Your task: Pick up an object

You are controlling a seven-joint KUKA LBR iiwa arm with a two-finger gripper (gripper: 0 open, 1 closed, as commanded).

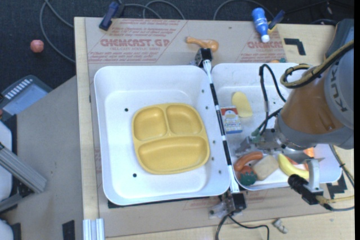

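Note:
The right bin (253,73) holds a pale yellow piece (242,104), a small red, white and blue carton (230,120) and, at its front, an orange-red toy (246,161), a green piece (248,177), a tan block (265,167) and a yellow banana (292,167). My gripper (256,144) hangs low over the front of this bin, just above the orange-red toy and tan block. The grey arm with its orange band (306,115) covers the bin's right part.
The left bin (112,87) carries a yellow divided plate (169,137). Behind the bins, on the board, lie a blue-capped bottle (260,22), an orange tool (202,42) and a blue clip (109,15). Cables (275,73) loop over the right bin's back.

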